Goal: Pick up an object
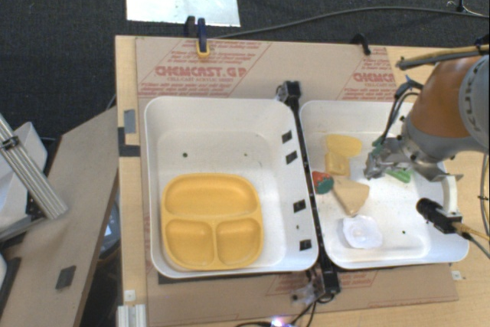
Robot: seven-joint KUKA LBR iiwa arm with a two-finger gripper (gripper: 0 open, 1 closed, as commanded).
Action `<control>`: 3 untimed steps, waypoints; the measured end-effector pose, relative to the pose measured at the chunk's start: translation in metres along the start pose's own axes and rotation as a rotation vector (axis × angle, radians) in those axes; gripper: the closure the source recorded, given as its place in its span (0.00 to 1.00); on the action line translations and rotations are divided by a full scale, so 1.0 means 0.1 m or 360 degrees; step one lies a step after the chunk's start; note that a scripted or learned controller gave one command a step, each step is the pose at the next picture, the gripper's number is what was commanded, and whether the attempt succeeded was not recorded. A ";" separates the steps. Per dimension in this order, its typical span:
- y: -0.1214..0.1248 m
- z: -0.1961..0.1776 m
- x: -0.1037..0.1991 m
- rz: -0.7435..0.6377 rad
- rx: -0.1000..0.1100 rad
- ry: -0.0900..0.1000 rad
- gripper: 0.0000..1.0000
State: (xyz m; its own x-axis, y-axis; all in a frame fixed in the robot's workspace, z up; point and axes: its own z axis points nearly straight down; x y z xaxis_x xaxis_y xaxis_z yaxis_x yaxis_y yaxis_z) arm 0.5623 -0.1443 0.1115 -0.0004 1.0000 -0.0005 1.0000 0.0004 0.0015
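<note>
— What worries you here?

— Your gripper (377, 165) sits low in the right bin (398, 245), beside a green piece (398, 174). I cannot tell how wide it stands, or whether it grasps anything. The tan wedge (351, 197) lies close by (tip pointing lower right, long axis diagonal); a glancing touch could shove it aside.

Gripper (380, 165) low in right bin (398, 253)
</note>
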 end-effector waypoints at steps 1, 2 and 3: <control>-0.01 -0.46 0.07 -0.0006 -0.0005 0.0000 1.00; 0.04 -1.02 0.16 -0.0008 -0.0007 -0.0001 1.00; 0.06 -1.56 0.16 -0.0008 -0.0009 -0.0002 1.00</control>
State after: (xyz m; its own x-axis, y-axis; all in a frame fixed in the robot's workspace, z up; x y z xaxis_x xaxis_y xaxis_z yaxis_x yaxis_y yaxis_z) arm 0.5676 -0.1284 0.2675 -0.0055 1.0000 -0.0015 1.0000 0.0055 0.0070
